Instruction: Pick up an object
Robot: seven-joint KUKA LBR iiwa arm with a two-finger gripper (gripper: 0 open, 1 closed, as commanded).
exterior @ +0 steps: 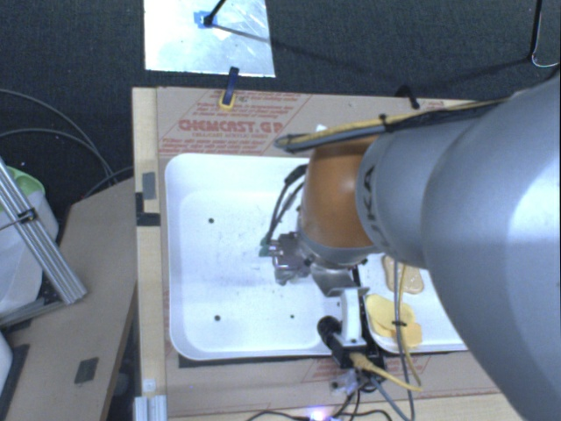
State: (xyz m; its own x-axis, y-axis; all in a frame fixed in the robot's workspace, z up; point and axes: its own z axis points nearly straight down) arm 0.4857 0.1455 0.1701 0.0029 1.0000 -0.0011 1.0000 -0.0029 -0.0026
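Camera view: we see the gripper (282, 266) low over the left bin (188, 323); we cannot tell its state. A yellow object (392, 321) lies to its right, well apart.

A pale yellow object (392, 319), soft-edged and flattish, lies in the bin just to the right of the hand (285, 266) and a little nearer the camera. A second yellowish piece (412, 280) sits just above it, possibly part of the same thing; the arm and cables cover much of both.
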